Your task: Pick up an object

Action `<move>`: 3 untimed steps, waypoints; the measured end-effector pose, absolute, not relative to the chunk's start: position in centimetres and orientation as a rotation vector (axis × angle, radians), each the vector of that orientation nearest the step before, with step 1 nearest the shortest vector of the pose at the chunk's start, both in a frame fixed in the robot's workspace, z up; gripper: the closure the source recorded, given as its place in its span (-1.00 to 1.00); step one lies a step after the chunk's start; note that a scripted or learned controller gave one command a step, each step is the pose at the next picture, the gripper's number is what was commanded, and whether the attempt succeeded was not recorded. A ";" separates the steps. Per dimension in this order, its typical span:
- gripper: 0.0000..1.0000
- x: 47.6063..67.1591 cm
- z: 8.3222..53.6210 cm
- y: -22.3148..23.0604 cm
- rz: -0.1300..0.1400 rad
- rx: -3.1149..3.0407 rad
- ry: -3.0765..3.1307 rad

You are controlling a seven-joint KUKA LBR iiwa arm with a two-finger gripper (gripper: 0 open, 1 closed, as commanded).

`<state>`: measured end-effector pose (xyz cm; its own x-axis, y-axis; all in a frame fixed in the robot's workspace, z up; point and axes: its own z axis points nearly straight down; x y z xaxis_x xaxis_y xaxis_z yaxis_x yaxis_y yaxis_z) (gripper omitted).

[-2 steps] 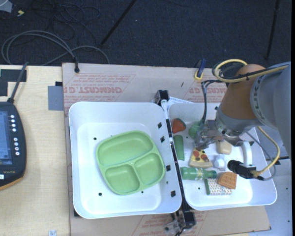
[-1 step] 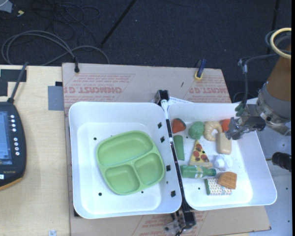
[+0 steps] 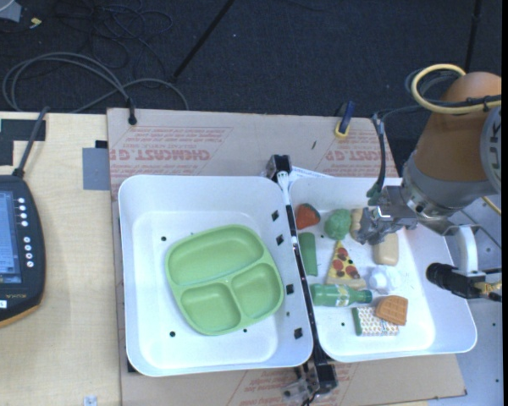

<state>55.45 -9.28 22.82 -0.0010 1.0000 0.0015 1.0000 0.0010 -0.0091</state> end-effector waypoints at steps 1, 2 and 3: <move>1.00 47.1 18.2 -5.9 0.015 -2.211 -2.208; 1.00 51.6 21.9 -2.8 0.001 -2.215 -2.225; 1.00 47.6 29.8 0.1 -0.001 -2.216 -2.224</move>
